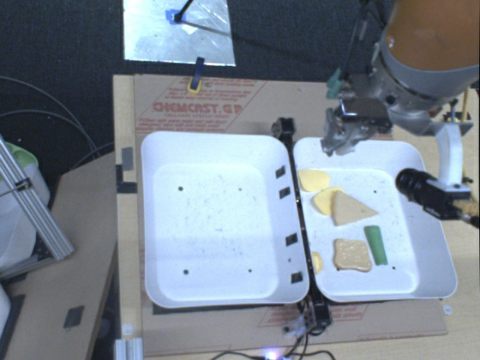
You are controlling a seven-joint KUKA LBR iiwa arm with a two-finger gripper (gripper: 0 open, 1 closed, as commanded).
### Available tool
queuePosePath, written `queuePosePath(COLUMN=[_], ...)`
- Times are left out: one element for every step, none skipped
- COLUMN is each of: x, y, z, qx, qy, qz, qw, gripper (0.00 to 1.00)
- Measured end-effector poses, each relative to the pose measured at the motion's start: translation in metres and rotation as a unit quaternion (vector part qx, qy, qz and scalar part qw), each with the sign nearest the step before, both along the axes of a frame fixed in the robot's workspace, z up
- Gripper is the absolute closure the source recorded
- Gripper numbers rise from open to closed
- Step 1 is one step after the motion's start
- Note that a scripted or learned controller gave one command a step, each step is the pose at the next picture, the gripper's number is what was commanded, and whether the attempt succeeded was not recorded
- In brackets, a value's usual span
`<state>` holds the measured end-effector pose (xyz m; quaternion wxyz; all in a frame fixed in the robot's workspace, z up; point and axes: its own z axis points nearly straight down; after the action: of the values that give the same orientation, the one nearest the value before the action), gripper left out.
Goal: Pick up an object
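Metal gripper [339,145], fingers' state unclear, hangs above tan wedge [351,210], flat toast [352,255], green stick [376,244]

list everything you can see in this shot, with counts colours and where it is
white bins: 2, white, side by side on the bench; every food item lies in the right one
yellow pieces: 3, yellow, right bin, two near its upper left, one small at the divider lower down
wedge: 1, tan, right bin centre, touching a yellow piece
toast slice: 1, brown, right bin lower part
green stick: 1, green, just right of the toast slice
foil sheet: 1, silver, on the dark floor above the bench
arm: 1, grey with orange band, upper right
gripper: 1, metal, above the right bin's top edge
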<state>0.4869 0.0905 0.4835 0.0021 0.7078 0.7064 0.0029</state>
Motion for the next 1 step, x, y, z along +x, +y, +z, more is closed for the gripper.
queuePosePath(x=[-0.0003], y=[0.0205], z=[-0.0747], qx=[-0.0007], qy=[0.005], qz=[0.003], qw=[1.0], gripper=[1.0])
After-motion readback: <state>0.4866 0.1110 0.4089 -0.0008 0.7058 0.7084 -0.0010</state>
